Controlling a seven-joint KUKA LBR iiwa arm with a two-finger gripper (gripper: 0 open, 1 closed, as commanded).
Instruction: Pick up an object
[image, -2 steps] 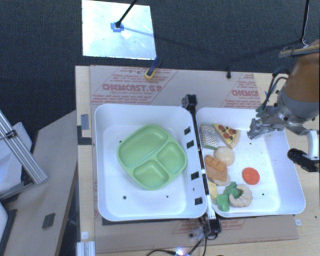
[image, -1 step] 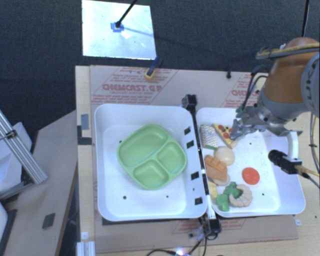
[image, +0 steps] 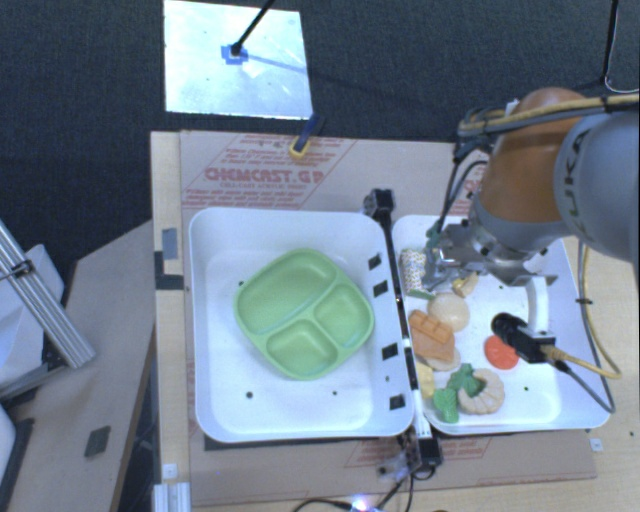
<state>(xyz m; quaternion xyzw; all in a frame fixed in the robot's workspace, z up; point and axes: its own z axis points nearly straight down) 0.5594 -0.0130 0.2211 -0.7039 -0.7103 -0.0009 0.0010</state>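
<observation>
Camera view: arm (image: 560, 170) reaches in from the right, pincer (image: 441, 268) low over the right bin (image: 570, 400), at its upper-left part. Can't tell how far the pincer is open or whether it has anything; the tips are lost in clutter. Toy food sits in the right bin: a speckled cylinder (image: 413, 268) just left of the pincer, a pale egg-like piece (image: 449, 311) just below it, an orange bread-like wedge (image: 433, 338) touching that piece, a red tomato slice (image: 500, 352), and a green broccoli piece (image: 455, 390) against a tan shrimp-like piece (image: 484, 391). Left bin (image: 215, 400) holds a green divided plate (image: 303, 313), tilted. Both bins sit on the table (image: 110, 290).
</observation>
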